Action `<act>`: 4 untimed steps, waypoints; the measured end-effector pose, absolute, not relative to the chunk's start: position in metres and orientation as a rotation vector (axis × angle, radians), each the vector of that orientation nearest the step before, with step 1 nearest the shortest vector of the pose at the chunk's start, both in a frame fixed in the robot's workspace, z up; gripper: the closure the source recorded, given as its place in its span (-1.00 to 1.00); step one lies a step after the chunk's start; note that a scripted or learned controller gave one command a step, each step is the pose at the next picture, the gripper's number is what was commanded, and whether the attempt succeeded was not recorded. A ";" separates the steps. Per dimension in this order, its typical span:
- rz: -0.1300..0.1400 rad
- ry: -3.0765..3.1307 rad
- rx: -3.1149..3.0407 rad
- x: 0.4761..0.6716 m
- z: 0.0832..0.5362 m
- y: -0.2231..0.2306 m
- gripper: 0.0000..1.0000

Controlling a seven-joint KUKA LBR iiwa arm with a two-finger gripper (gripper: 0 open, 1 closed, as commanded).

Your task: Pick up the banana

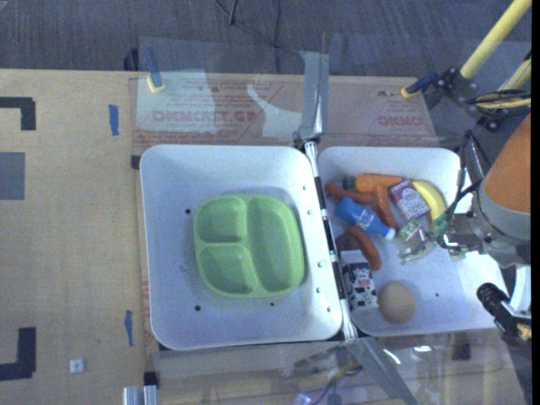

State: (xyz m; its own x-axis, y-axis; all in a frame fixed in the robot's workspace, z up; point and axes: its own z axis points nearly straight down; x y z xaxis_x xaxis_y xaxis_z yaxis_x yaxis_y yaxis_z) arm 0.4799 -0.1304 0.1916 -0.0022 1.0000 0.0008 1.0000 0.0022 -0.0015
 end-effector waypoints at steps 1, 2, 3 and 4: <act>-0.003 -2.406 -2.026 0.593 0.211 -0.196 -1.00; -0.001 -1.725 -2.630 0.621 0.242 -0.224 -1.00; -0.011 -1.605 -2.698 0.610 0.099 -0.199 -1.00; -0.015 -1.610 -2.701 0.612 0.111 -0.200 1.00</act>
State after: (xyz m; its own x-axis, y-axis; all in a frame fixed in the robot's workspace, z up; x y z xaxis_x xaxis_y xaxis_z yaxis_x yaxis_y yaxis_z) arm 0.6120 -0.2000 0.1111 0.4758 0.8795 0.0068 0.8795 -0.4758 0.0073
